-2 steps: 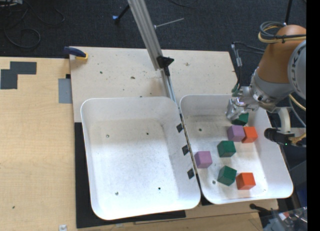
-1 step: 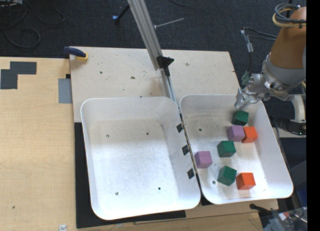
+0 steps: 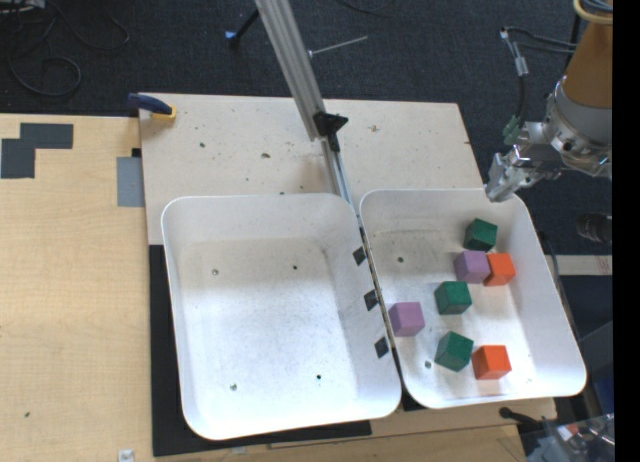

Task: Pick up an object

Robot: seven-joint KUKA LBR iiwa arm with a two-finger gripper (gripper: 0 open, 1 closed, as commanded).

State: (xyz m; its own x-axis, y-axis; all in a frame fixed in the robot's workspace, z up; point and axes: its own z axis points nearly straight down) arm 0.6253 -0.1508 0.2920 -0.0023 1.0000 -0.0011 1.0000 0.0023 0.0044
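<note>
The right bin (image 3: 540,250) holds several small blocks. A green one (image 3: 481,234) lies nearest the back, with a purple block (image 3: 470,266) and an orange block (image 3: 499,269) touching just in front of it. Further forward lie a green block (image 3: 453,297), a purple block (image 3: 406,318), another green block (image 3: 455,351) and an orange block (image 3: 491,361). My gripper (image 3: 500,184) hangs over the bin's back right corner, above and a little right of the rear green block, with nothing seen in it.
The left bin (image 3: 200,240) sits beside the right one, with black clips along the shared edge. A slanted aluminium bar (image 3: 295,60) rises from the board behind the bins. A small blue and yellow clamp (image 3: 152,105) lies at the board's back left corner.
</note>
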